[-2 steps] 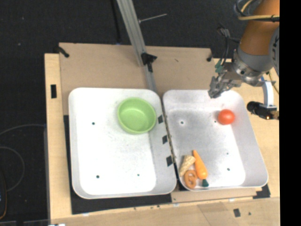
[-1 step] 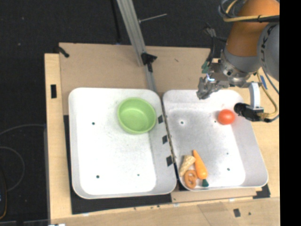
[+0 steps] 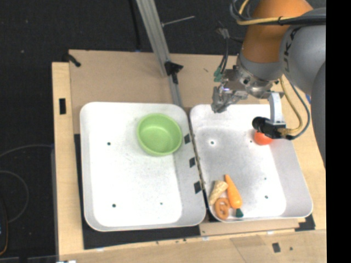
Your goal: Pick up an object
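Observation:
My gripper [image 3: 220, 104] hangs over the far left corner of the right bin [image 3: 247, 152], with nothing visible between its fingers. At that bin's near edge lie an orange carrot [image 3: 233, 191], a beige piece [image 3: 218, 189] and a small orange ring-shaped toy [image 3: 222, 207], bunched together. A small orange-red object [image 3: 262, 137] lies by the bin's right side, partly under a black part. A green bowl [image 3: 159, 134] sits upright in the far part of the left bin [image 3: 109, 190].
A grey metal pole [image 3: 156, 40] slants up from between the bins at the back. Cables hang from the arm's wrist at the right. The tan bench board [image 3: 109, 75] surrounds both bins.

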